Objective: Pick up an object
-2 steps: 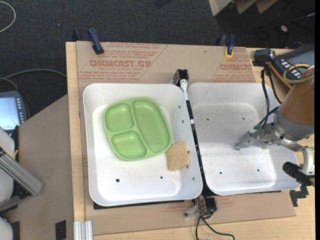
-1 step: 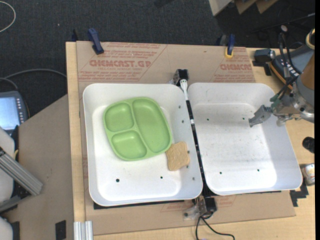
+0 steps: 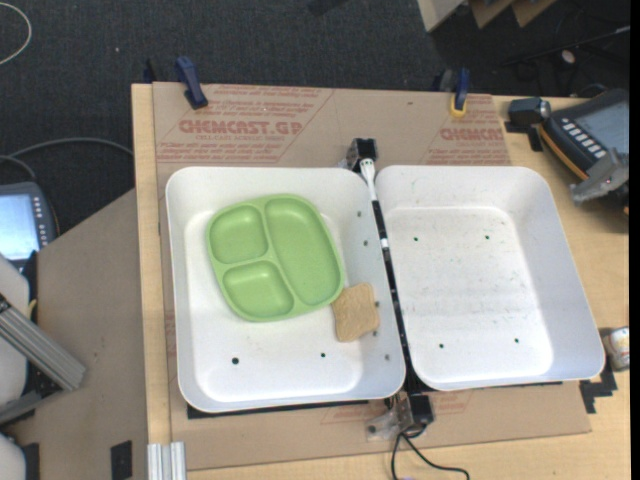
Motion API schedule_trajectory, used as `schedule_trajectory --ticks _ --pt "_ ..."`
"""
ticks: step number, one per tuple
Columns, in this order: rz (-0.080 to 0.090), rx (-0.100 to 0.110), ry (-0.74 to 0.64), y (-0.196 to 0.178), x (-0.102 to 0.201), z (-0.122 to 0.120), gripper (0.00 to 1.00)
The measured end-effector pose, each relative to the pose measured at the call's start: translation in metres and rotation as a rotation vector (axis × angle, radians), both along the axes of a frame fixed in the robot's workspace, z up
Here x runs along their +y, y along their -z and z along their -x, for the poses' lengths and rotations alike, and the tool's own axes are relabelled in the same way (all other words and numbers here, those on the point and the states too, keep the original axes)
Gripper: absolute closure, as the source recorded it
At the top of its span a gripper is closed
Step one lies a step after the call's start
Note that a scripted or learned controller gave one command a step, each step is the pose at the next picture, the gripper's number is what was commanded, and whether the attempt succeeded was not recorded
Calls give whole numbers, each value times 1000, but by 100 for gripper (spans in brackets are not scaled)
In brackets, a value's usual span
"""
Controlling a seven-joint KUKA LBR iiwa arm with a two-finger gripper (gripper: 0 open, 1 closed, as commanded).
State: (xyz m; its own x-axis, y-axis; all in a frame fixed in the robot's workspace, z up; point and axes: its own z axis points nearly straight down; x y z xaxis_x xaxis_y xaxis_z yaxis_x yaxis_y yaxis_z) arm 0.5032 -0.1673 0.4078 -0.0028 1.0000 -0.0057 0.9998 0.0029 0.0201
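A green plate (image 3: 274, 258) with three compartments lies flat in the left bin (image 3: 200, 368), toward its middle. A small tan block, like a piece of sponge or cork, (image 3: 355, 312) rests just off the plate's lower right corner, close to the bin's right wall. The plate's compartments hold nothing.
The right bin (image 3: 560, 268) sits beside the left one, with a black cable strip (image 3: 384, 258) running along the seam between them. Blue clamps (image 3: 190, 81) hold the brown board at the back. A handheld pendant (image 3: 585, 143) lies at the far right.
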Motion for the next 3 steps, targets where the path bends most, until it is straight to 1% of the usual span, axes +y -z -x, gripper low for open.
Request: schedule_trajectory --ticks 1,2,3 --pt "0 2 2 -136 -3 25 0" --pt "-1 13 2 -139 -2 23 100" --pt "-10 35 3 0 13 25 100"
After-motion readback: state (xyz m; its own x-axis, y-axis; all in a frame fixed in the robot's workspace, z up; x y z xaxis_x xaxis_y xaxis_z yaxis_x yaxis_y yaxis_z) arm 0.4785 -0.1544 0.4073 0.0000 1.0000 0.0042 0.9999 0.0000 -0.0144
